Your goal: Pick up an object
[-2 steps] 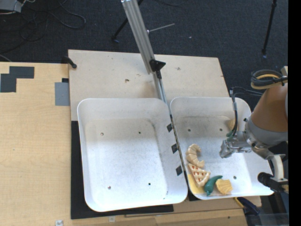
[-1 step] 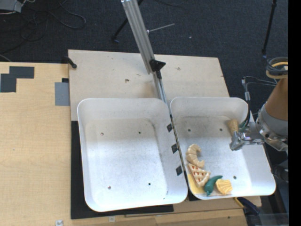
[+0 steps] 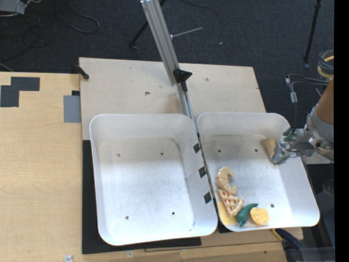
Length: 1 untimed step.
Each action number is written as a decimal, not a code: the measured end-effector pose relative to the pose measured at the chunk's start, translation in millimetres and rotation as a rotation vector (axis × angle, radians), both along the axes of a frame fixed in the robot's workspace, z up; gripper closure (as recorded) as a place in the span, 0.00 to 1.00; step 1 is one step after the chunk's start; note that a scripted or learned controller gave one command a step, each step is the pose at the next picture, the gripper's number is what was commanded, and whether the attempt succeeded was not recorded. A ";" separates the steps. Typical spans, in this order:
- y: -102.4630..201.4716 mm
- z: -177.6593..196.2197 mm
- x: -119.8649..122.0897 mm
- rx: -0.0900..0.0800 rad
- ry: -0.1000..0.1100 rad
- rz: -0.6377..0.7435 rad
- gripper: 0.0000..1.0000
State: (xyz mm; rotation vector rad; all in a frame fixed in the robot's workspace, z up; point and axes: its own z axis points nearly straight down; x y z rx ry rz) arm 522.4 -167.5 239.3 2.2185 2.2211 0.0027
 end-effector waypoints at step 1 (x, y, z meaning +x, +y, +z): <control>-0.8 52.5 0.8 -0.001 0.000 0.000 1.00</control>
